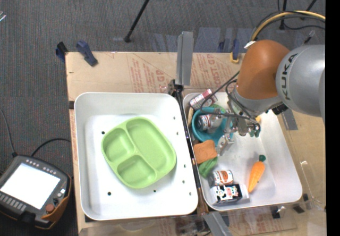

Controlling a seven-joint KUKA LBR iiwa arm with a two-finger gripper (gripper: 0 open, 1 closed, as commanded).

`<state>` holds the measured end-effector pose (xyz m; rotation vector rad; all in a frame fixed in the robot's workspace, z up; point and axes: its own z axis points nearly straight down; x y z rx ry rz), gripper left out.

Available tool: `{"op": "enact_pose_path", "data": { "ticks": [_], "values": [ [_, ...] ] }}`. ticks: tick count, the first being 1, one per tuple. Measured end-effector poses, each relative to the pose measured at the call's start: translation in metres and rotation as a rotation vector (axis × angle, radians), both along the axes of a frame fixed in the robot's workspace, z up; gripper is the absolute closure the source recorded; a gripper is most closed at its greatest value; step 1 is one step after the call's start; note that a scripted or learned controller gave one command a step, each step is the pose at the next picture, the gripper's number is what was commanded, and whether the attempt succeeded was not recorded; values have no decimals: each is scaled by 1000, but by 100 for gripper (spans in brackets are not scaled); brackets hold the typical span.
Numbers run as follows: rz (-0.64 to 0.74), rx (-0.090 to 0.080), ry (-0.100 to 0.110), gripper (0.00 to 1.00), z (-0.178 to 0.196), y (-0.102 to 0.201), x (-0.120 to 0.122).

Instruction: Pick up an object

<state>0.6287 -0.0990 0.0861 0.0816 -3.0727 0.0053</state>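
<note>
The right bin (pixel 281 176) holds several objects. A teal bowl (pixel 201 126) with a silver can (pixel 208 121) in it sits at the bin's left side. A small pink-and-white package (pixel 200 99) lies behind the bowl. In front of the bowl are a brown slice (pixel 204 151) and a green piece (pixel 207 167). Nearer the front are an orange-labelled can (pixel 223 177), a cow-patterned carton (pixel 228 193) and a carrot (pixel 256 175). My gripper (pixel 234 136) hangs low in the bin just right of the bowl, mostly hidden under the orange wrist.
The left bin (pixel 85 123) holds a green divided plate (pixel 139 151). A grey post (pixel 184 62) stands behind the gap between the bins. A tablet-like pendant (pixel 32 187) lies on the floor at the lower left.
</note>
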Motion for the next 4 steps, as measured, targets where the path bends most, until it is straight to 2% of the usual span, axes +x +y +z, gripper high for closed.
{"op": "enact_pose_path", "data": {
  "ticks": [1,2,3,4],
  "values": [
    [-100,-6,4,0,0,3,-1],
    [-173,-2,-76,0,17,-45,-80],
    [-61,-15,-170,0,25,-21,-114],
    [-28,-14,-190,0,27,10,-119]
  ]
}}
